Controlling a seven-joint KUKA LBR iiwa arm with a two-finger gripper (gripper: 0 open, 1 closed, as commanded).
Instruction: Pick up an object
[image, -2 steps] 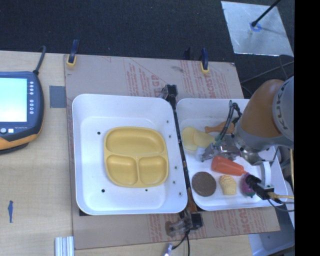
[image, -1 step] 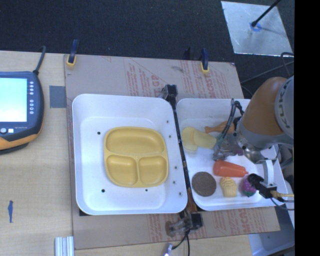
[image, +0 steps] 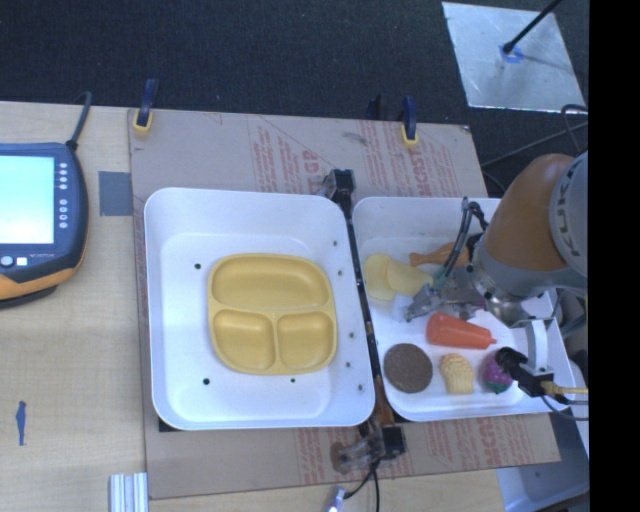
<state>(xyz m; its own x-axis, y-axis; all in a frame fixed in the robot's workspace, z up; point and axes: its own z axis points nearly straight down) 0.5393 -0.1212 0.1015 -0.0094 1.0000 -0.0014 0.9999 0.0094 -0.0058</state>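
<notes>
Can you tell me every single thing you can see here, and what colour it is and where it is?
bins: 2, white, side by side on the bench
tray: 1, yellow, three compartments, in the left bin
carrot: 1, orange-red, middle of the right bin
brown disc: 1, brown, front of the right bin
corn: 1, pale yellow, right of the brown disc
purple toy: 1, purple with green, front right of the right bin
yellow toy: 1, pale yellow, left side of the right bin
orange toy: 1, orange, back of the right bin, partly hidden
pendant: 1, grey and orange with a screen, far left
clamps: 2, blue and yellow, back edge
arm: 1, grey and orange, over the right bin
pincer: 1, dark, just above the carrot
</notes>
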